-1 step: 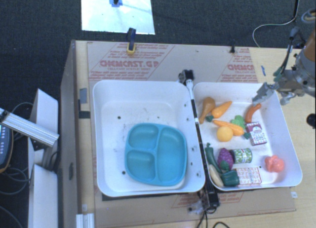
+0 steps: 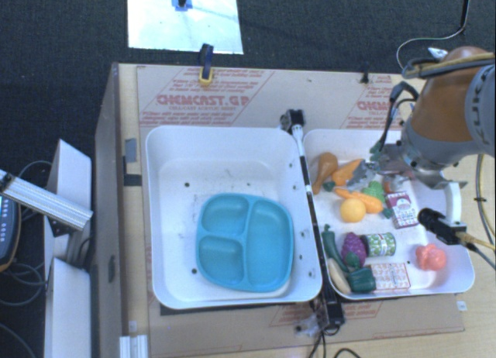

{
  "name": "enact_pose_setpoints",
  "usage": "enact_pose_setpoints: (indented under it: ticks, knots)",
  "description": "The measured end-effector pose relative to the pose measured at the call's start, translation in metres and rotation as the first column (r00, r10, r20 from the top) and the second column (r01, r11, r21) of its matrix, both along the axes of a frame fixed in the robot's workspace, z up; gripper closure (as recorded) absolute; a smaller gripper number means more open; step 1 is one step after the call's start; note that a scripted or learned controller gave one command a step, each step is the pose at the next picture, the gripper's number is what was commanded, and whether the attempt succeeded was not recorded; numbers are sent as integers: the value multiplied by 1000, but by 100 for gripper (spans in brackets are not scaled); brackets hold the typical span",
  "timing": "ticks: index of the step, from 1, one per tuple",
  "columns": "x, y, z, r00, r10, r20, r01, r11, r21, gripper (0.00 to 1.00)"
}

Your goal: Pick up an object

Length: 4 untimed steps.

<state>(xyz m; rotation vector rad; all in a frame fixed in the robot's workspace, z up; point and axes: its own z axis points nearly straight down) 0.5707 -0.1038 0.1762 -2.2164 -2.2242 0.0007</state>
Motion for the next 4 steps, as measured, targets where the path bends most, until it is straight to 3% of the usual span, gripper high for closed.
enact_pose_setpoints:
  ticks: [1,2,3,4]
  knots:
    - [-29,12,-85,1000,-2,0,2,1000,0,0]
    - [14,1,-92,1000,-1,4,1,1000,-1,0]
    - [15,1,-81,1000,1,5,-1,1000,-1,100]
    - [-14,42,30,1000,0,6,0,1000,-1,100]
